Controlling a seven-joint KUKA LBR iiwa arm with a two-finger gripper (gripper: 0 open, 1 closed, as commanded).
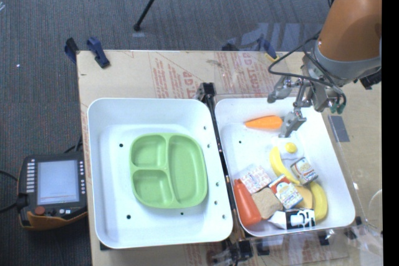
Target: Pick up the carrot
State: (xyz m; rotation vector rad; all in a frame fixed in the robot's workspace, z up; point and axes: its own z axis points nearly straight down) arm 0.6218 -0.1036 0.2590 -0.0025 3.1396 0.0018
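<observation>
The orange carrot (pixel 263 123) lies on its side in the back part of the right bin (pixel 232 110), its tip pointing left. My gripper (pixel 284 110) hangs below the orange wrist, just right of the carrot's thick end and slightly above it. Its two grey fingers stand apart, one (pixel 293 124) close beside the carrot's end and the other further back. The gripper is open, with nothing between the fingers.
In front of the carrot the right bin holds a banana (pixel 277 162), a second banana (pixel 319 199), a red-orange bottle (pixel 247 204), a bread slice (pixel 267 201) and several small packets (pixel 254 177). The left bin (pixel 100 134) holds a green divided plate (pixel 168 170).
</observation>
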